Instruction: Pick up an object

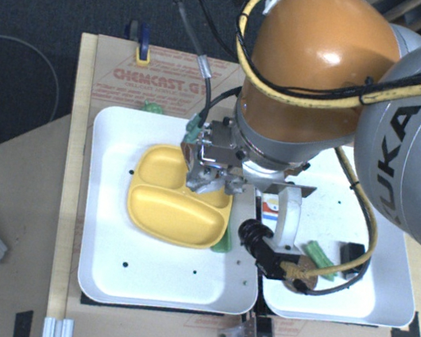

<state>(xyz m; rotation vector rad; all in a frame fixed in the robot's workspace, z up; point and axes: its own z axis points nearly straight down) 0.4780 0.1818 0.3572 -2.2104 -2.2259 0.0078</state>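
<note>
A yellow two-compartment dish (pixel 172 201) lies in the left bin (pixel 99 249), a little above that bin's middle and toward its right side. It has a smaller, rounder compartment at the upper left and a larger, longer compartment across the lower part, and it sits flat on the bin floor. A thin green piece (pixel 222 242) pokes out from under the dish's lower right corner.

The gripper (pixel 210 178) hangs directly over the dish's upper right edge, its metal body covering that corner. Whether the jaws are spread or pressed together cannot be told from this angle, nor whether they touch the dish.

Above the gripper, the arm's orange band (pixel 322 38) fills the upper centre of the frame, with the grey link (pixel 416 143) running off to the right. Yellow and black cables (pixel 370 87) loop around the band and trail down toward the lower middle.

The right bin (pixel 380 306) is partly hidden under the arm. In it lie a white object with a red and blue label (pixel 279 212), a green oblong piece (pixel 320 256), a small black item (pixel 352 252) and a brownish item (pixel 300 275) near the cable end.

Both bins rest on a board with red print (pixel 162 78) at the upper centre left, on the table. A small blue and yellow clamp (pixel 144 43) sits at the board's top edge. Dark carpet (pixel 38 4) fills the upper left of the frame.
</note>
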